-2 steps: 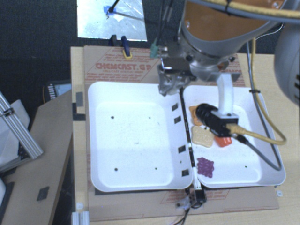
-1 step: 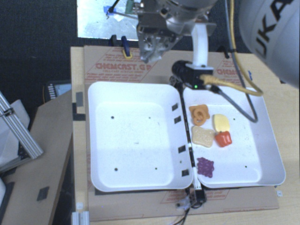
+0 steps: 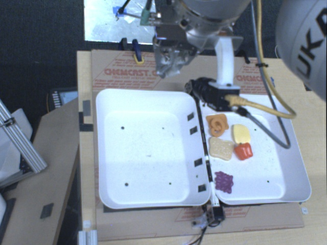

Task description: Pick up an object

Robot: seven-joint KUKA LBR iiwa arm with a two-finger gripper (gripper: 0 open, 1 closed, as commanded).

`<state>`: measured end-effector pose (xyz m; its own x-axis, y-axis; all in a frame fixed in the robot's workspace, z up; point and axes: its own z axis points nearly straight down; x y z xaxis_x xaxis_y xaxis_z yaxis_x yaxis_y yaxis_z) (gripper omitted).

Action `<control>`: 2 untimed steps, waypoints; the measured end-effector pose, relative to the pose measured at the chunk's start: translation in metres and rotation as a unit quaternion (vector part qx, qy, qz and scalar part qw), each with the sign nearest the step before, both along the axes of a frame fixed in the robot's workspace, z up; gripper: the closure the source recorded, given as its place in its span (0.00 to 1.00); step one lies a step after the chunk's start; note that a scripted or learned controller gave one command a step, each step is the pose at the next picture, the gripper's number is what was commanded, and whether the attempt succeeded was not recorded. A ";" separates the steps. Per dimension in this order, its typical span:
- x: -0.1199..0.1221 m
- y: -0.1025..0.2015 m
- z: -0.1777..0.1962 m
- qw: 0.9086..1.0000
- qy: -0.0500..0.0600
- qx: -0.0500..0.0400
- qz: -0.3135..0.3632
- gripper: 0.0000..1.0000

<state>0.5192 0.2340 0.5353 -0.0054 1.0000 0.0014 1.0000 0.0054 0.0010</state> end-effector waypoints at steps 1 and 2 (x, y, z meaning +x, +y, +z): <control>0.001 0.000 0.000 1.000 0.000 0.000 0.000 0.00; 0.001 0.001 0.011 1.000 -0.001 0.001 0.003 1.00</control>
